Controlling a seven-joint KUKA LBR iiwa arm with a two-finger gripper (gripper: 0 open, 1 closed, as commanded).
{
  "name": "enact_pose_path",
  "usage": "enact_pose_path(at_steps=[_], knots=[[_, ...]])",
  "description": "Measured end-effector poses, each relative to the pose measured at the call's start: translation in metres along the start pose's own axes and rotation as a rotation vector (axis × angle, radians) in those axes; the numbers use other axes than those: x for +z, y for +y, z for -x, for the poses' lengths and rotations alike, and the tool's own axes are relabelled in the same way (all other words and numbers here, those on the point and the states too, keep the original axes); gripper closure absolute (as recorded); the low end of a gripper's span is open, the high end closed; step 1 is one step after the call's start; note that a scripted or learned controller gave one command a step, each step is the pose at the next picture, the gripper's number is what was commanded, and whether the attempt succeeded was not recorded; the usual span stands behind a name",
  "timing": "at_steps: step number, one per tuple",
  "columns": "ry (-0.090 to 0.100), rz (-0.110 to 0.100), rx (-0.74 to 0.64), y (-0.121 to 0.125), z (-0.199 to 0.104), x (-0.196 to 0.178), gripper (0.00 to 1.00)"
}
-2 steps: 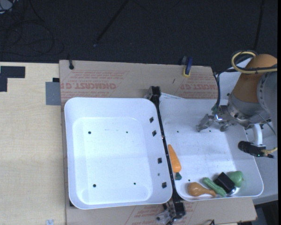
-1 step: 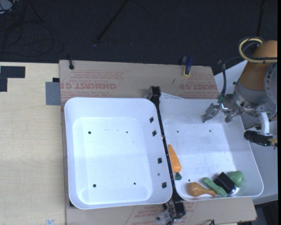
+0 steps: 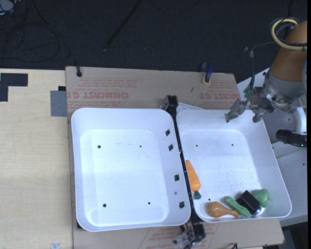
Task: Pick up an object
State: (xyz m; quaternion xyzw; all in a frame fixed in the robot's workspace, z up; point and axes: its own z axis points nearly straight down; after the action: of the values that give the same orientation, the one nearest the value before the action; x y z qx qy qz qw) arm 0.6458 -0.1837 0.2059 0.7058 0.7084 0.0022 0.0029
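Gripper hangs over the right bin's far right corner, fingers spread wide, nothing btwn them. Objects sit well apart from it at the bin's near end: carrot along the left wall, then a tan gourd, black block and green toy at the near edge.
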Motion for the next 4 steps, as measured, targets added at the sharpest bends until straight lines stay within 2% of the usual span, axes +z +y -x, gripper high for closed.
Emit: enact_pose_path(at_steps=[1, 2, 3, 4], knots=[[0.006, -0.022, 0.006, -0.083, -0.028, 0.094, 0.0], [0.0, -0.002, 0.0, -0.026, -0.047, 0.027, 0.0], [0.002, -0.015, -0.001, -0.004, -0.05, 0.119, 0.0], [0.001, -0.012, -0.002, -0.003, -0.049, 0.104, 1.0]])
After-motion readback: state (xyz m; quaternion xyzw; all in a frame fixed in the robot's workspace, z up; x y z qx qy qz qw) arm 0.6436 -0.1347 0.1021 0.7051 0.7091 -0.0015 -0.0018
